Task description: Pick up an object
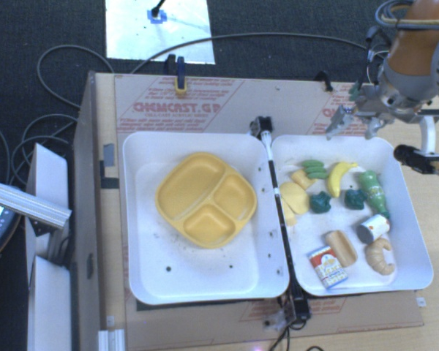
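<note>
Overhead, red "CHEMCAST GP" lettering marks the table's far edge. Gripper hangs above the right bin's far rim, jaws spread, grasping nothing; toy banana lies inside near that rim.

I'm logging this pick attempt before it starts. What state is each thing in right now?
Gripper: open, above the right bin's far rim, holding nothing.
Yellow tray: lying flat in the left bin, compartments up.
Banana: lying loose in the right bin.
Green bottle: lying on its side.
Can: tipped over.
Carton: lying flat.
Croissant: resting near the right bin's near corner.
</note>
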You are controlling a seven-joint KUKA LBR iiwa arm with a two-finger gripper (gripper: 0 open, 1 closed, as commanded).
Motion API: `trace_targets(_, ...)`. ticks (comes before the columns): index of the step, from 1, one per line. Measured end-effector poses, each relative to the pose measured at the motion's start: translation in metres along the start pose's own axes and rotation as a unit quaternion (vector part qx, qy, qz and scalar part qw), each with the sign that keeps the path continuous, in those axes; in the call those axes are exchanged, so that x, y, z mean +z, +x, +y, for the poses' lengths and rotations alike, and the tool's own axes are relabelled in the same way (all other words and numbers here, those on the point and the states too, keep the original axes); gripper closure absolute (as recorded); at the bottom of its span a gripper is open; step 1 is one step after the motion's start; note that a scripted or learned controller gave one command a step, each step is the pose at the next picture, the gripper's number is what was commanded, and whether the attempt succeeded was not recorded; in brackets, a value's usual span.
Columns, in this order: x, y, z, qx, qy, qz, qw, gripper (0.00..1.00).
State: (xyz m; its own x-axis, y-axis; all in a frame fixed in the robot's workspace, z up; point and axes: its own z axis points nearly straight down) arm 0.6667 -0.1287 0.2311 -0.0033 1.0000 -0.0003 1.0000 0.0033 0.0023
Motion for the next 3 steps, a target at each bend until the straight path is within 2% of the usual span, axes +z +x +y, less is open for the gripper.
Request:
trace_targets(1,0.059,0.016,-0.021,0.001,0.001,0.000,1.0000,0.00)
trace_targets(2,0.126,0.008,-0.024,0.000,-0.004,-0.001,1.0000,0.00)
trace_targets(3,0.115,0.008,-0.023,-0.001,-0.006,-0.001,1.0000,1.00)
